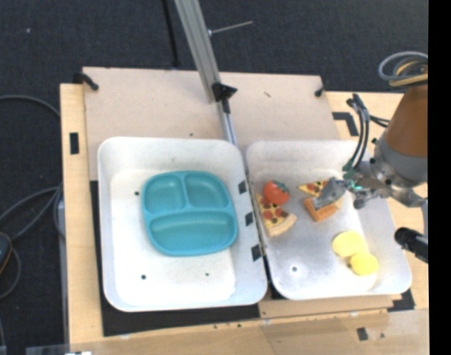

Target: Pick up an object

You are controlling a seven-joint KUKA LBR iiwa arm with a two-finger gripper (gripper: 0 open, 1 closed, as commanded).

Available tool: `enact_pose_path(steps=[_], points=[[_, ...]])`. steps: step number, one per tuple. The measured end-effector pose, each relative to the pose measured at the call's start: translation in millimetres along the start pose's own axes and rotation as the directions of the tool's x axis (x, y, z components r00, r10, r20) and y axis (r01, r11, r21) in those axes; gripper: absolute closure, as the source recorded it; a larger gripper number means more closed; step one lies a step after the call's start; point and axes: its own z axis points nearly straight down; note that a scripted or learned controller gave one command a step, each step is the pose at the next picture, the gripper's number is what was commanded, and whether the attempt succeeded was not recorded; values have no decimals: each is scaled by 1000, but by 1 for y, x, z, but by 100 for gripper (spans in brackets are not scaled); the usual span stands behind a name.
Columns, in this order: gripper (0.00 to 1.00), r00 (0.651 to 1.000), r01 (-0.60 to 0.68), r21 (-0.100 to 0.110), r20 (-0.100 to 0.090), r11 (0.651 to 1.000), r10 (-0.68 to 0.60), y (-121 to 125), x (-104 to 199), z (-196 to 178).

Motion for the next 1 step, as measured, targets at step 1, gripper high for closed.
enact_pose_path(steps=[1], points=[[0, 1000, 2, 8, 0, 1000, -2, -9, -8, 55]])
